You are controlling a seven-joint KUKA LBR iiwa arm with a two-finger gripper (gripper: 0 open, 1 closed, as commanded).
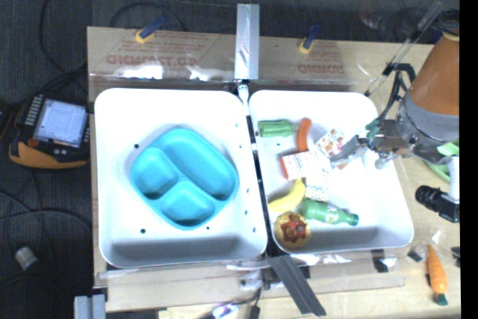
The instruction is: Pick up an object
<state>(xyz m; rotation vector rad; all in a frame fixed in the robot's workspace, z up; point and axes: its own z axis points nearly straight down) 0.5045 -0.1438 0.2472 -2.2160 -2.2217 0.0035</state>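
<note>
The end effector (357, 149) hangs over the right bin (388, 213), right of centre in the frame; whether it is parted or holding anything cannot be told. Nearest to it, just to its left, lies a small printed packet (329, 143). Further left and lower lie one red carton (295, 163), one orange sausage (302, 134), one banana (288, 196), two green bottles (275, 128), one round fruit (292, 229). The left bin (119, 235) holds one blue tray (184, 176).

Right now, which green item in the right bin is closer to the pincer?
The green one at the bin's far edge, beside the orange sausage. The green bottle lies at the near side by the banana, farther from the pincer.
</note>
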